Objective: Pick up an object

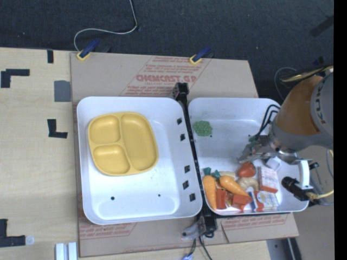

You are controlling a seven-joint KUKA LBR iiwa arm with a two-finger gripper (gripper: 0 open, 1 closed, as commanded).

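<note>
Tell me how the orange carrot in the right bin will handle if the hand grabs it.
The carrot looks smooth and tapered, so it may slip toward its thin end. Its rounded body could roll if nudged. It lies among a tomato and small boxes, so neighbours would probably shift too.

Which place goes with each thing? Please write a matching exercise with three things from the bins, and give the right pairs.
Things:
1. yellow divided plate
2. green broccoli piece
3. carrot

Places:
a. alone in the upper left part of the right bin
b. in the pile at the near edge of the right bin
c. in the left bin

Pairs: 1-c, 2-a, 3-b
</note>
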